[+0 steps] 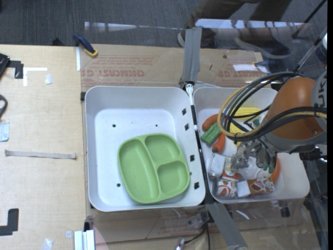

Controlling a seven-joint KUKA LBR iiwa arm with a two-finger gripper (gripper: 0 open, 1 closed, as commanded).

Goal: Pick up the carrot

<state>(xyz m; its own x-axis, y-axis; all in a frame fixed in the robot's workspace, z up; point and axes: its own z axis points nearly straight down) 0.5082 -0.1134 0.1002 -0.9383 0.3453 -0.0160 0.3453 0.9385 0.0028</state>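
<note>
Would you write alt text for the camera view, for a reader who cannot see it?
The gripper hangs low in the cluttered right bin, among packets. An orange piece, perhaps the carrot, lies near the divider by a green item; the left bin holds a green divided plate.

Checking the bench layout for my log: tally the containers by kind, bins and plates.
White bins: 2 (left bin, right bin)
Green divided plate: 1, lying in the left bin
Total: 3
</note>
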